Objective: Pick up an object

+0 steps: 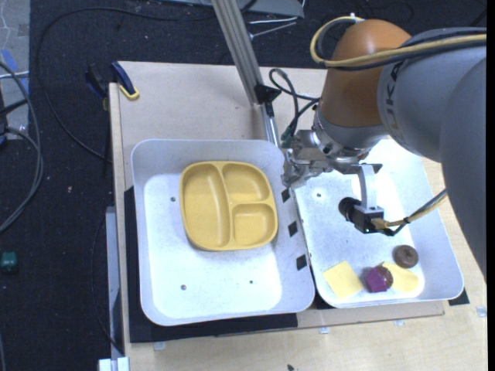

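The right bin point(437, 207) holds a flat yellow square point(343, 279), a purple lump point(377, 278), a small brown round piece point(404, 256) and another yellow piece point(408, 282), all bunched in its near corner. A yellow divided plate point(228, 205) lies in the left bin point(155, 284). My gripper point(298, 170) hangs over the right bin's far left edge, close to the wall between the bins and well away from the small objects. I see nothing held in it.
A black fitting with a cable point(360, 212) hangs below the wrist over the middle of the right bin. A slanted metal pole point(236, 37) rises behind the bins. A blue and yellow clamp point(124, 81) lies at the bench's far left corner.
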